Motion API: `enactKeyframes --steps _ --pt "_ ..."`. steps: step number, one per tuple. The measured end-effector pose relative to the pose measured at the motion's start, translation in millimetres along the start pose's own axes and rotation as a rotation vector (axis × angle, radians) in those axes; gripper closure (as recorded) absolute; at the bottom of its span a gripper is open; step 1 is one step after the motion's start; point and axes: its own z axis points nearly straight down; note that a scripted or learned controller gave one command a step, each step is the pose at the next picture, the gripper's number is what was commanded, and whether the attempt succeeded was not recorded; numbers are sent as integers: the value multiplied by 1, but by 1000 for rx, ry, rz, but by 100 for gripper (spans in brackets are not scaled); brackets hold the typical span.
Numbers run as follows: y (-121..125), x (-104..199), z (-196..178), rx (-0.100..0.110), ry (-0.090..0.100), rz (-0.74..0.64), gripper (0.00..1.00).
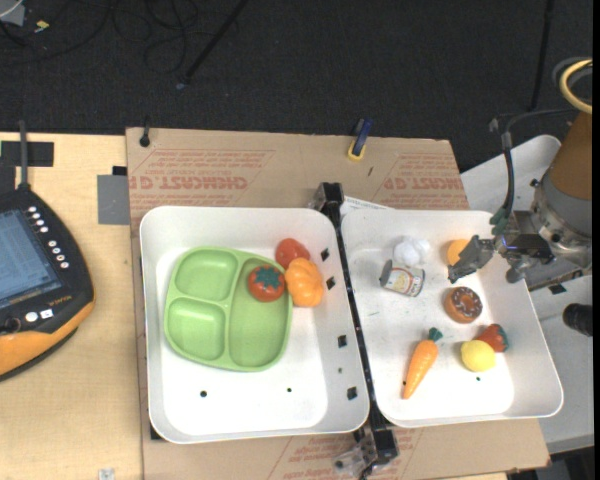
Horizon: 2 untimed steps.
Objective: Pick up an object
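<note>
In the right bin, nearest at 6 o'clock lies a carrot, with a lemon beside it; both look like light, stiff, slick plastic, best pinched across the middle. Farther, at 3 o'clock, the gripper hovers over a donut. Beyond, the cardboard print is unreadable.

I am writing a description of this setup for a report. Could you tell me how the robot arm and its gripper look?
The arm is grey, with a round orange band at its upper part and a lighter grey wrist section below. A thin dark cable curves along its side. The gripper is made of dark grey metal, with blocky, angular parts and short fingers.
</note>
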Motion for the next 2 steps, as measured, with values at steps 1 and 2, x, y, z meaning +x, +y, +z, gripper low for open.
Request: enactKeyframes --steps 1,2 --pt "2 0 -5 -9 -2 -2 0" --pt "6 1 41 -5 -1 -3 0"
